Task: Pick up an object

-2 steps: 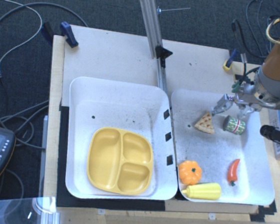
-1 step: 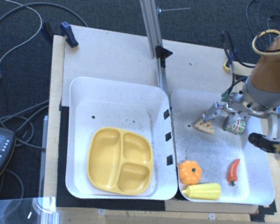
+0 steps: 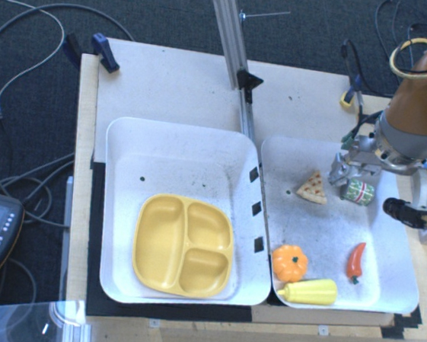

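Looks like the approach step: gripper sits low by the small green-and-white can, can't tell its grip state, next it needs a clean close on it.

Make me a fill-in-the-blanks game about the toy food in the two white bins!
1. The yellow tray has ___ compartments.
2. The orange pumpkin touches the yellow ___, at the right bin's front edge.
3. The chili pepper is colored ___.
4. The pincer hovers next to the green-and-white ___.

Missing words: three; corn; red; can.
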Controlling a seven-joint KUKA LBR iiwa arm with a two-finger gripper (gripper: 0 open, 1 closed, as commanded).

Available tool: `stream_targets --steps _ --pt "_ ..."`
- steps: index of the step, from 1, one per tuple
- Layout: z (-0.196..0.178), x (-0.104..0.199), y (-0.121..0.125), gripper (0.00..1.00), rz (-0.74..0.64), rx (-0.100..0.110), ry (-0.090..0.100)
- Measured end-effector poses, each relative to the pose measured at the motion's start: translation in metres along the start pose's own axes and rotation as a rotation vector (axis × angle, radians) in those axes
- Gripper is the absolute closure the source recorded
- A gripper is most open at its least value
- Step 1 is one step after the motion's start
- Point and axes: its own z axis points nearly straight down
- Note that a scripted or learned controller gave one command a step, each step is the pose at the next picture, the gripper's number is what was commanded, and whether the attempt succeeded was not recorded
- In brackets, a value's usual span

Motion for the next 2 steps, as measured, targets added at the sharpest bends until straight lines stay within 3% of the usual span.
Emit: stream_targets --steps 2 --pt "-0.121 0.004 0.008 1.0 -0.002 -0.009 -0.003"
